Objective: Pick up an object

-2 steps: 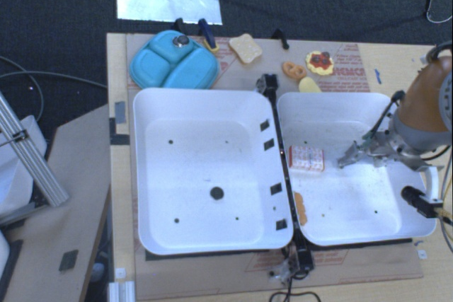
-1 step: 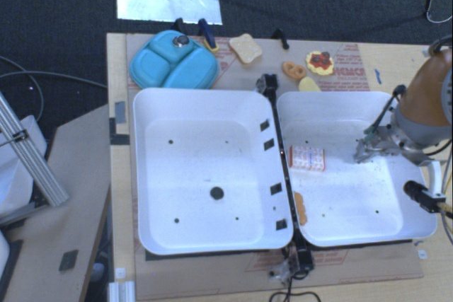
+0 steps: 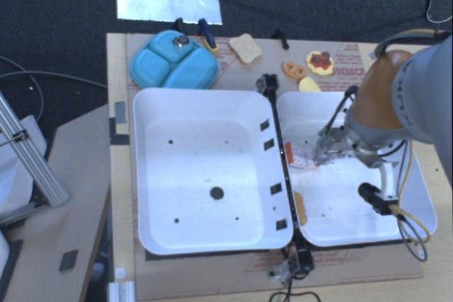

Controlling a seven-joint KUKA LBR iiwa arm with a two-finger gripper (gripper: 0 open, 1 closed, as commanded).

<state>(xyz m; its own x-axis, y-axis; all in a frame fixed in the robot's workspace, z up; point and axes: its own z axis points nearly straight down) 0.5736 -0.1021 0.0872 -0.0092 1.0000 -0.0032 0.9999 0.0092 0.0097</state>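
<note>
In the right bin (image 3: 368,230), my gripper (image 3: 320,154) reaches down near the left wall. A small white and red packet (image 3: 300,158) lies right at its tip, touching or nearly touching it. A small orange-brown piece (image 3: 300,208) rests lower down by the bin's left wall. The arm's orange band and grey wrist hang over the bin's upper right part. Whether the packet sits between the fingers is hidden by the wrist.
The left bin (image 3: 205,230) holds a small dark round object (image 3: 216,192). Behind the bins lie a blue divided plate (image 3: 174,62), a toast slice (image 3: 245,48), a pretzel (image 3: 294,70), a small pizza toy (image 3: 320,62) and a yellow piece (image 3: 308,85). A cable loops at the right bin's lower right.
</note>
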